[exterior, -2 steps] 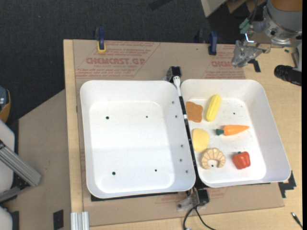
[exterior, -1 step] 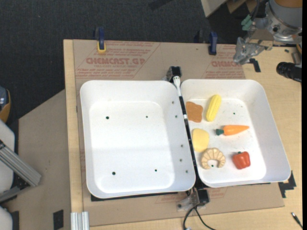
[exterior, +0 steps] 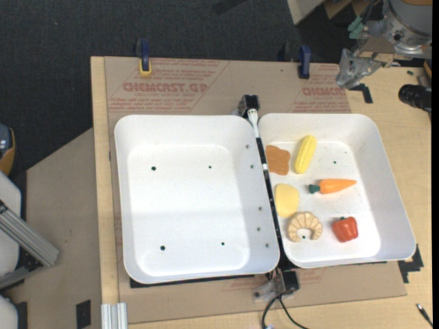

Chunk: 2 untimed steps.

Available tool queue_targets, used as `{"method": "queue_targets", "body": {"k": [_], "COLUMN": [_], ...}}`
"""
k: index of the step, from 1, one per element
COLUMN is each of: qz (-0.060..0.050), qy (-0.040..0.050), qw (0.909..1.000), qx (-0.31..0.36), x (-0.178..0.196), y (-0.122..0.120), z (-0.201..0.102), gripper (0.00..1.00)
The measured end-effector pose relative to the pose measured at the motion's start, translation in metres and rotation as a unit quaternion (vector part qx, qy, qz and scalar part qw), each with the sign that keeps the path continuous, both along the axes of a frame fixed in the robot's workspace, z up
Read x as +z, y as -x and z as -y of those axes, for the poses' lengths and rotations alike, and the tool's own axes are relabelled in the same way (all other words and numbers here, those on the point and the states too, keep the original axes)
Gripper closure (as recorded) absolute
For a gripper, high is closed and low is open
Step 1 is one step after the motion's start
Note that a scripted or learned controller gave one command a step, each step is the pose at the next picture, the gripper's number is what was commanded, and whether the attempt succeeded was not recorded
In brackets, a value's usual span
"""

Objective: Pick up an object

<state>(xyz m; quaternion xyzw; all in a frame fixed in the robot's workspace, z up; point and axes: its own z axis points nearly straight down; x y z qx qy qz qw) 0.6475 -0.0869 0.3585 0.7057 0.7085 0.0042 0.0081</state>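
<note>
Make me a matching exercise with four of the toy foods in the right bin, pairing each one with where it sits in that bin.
Column one:
1. corn cob
2. carrot
3. red pepper
4. croissant

Column two:
A. near front edge, left of the pepper
B. front right part of the bin
C. middle, pointing right, green end to the left
D. toward the back, standing lengthwise beside the brown slice

Pairs: 1-D, 2-C, 3-B, 4-A
</note>
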Motion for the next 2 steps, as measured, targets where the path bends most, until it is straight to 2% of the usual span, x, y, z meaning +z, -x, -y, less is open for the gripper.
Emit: {"method": "queue_targets", "body": {"k": [1, 2], "qz": [0.002, -0.010], "qy": [0.0008, -0.0033], "qw": [1.0000, 0.9999], "qx": [0.000, 0.000], "x": [0.011, -0.005], "y": [-0.001, -0.004], "z": [0.000, -0.042], "gripper": [1.00, 1.00]}}
